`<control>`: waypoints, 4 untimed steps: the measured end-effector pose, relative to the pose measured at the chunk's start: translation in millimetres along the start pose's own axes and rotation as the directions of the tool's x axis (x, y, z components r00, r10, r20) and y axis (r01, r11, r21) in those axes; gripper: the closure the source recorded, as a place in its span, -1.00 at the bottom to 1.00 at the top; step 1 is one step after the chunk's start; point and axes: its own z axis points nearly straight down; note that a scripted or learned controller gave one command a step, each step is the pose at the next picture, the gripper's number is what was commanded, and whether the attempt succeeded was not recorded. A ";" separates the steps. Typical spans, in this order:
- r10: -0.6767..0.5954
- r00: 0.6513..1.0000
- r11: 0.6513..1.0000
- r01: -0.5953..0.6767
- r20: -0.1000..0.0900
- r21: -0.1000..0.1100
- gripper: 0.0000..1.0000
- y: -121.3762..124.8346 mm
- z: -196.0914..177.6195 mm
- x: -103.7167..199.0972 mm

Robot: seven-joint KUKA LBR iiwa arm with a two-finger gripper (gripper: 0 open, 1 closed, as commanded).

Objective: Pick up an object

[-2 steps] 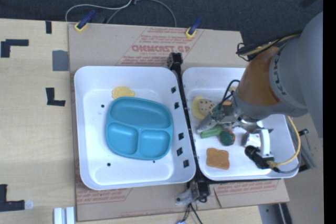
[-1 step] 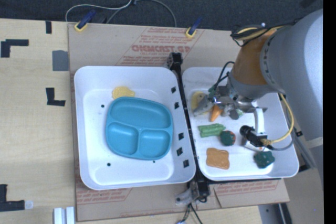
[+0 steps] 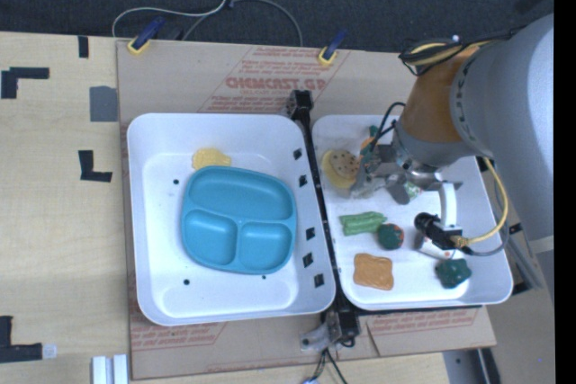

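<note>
Two shallow white bins sit side by side on a cardboard sheet [image 3: 270,81] laid over the pale wooden bench [image 3: 54,220]. The left bin [image 3: 148,157] holds a smooth, glossy blue plate [image 3: 238,220] with rounded corners and three moulded compartments; a small, flat yellow piece [image 3: 211,158] lies just beyond its far edge.

The right bin [image 3: 486,283] carries the smaller things. A round, pale yellow disc [image 3: 340,165] with a speckled, cracker-like face lies near the divider. A green, bumpy, elongated piece [image 3: 364,222] lies in the middle, with a dark green ball [image 3: 390,236] just beside its right end. An orange, toast-shaped slab [image 3: 373,271] with a rough surface lies near the front edge. A dark green, knobbly lump [image 3: 453,272] sits at the front right, close to a black and white fitting [image 3: 436,225] with a yellow cable.

The grey arm [image 3: 504,103] with its orange band [image 3: 436,99] covers the bin's far right part. The gripper [image 3: 385,180] hangs low just right of the disc; whether the metal fingers are wide, narrow or gripping anything cannot be told. Clamps [image 3: 144,39] pin the cardboard's far edge.
</note>
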 end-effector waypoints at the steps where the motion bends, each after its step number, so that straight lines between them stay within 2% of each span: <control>1: 0.000 1.000 1.000 0.000 0.000 0.001 -1.00 -0.2 0.7 0.2; 2: 0.000 1.000 1.000 0.000 -0.004 0.006 -1.00 27.8 11.5 -3.0; 3: 0.001 1.000 1.000 -0.001 0.002 -0.002 -1.00 17.5 10.2 -1.3; 4: 0.000 1.000 1.000 0.000 0.001 -0.001 1.00 17.6 0.3 -1.4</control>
